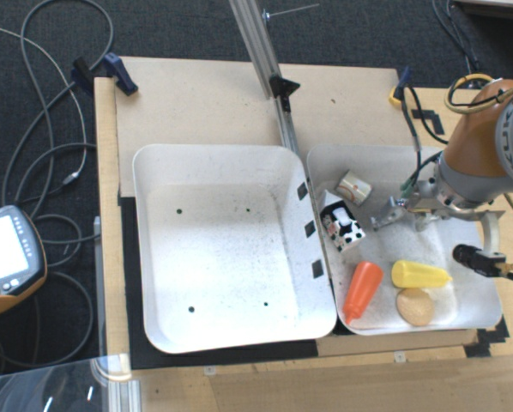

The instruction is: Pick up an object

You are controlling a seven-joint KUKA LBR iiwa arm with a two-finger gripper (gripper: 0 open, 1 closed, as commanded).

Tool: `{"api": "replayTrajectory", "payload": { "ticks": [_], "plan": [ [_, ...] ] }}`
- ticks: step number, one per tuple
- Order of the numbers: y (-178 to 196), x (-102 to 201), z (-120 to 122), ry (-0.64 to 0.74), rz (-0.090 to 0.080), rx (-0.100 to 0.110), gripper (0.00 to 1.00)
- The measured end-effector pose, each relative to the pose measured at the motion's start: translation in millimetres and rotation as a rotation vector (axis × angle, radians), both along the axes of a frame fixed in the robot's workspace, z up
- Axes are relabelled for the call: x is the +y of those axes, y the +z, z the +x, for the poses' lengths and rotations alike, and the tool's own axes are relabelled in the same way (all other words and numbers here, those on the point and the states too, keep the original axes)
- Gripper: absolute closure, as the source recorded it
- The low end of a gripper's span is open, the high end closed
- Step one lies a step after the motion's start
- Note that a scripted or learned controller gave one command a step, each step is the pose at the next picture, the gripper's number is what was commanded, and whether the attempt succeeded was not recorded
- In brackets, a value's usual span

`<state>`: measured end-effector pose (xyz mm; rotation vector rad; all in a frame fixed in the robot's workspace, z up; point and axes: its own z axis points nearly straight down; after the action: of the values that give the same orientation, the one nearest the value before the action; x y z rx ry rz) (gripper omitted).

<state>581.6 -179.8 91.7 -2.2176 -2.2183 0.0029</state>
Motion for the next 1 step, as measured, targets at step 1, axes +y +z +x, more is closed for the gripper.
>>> {"api": "replayTrajectory", "payload": {
  "ticks": [1],
  "plan": [
    [12.5, 0.0, 1.3, 0.0, 0.0, -0.005, 1.0]
  ]
}}
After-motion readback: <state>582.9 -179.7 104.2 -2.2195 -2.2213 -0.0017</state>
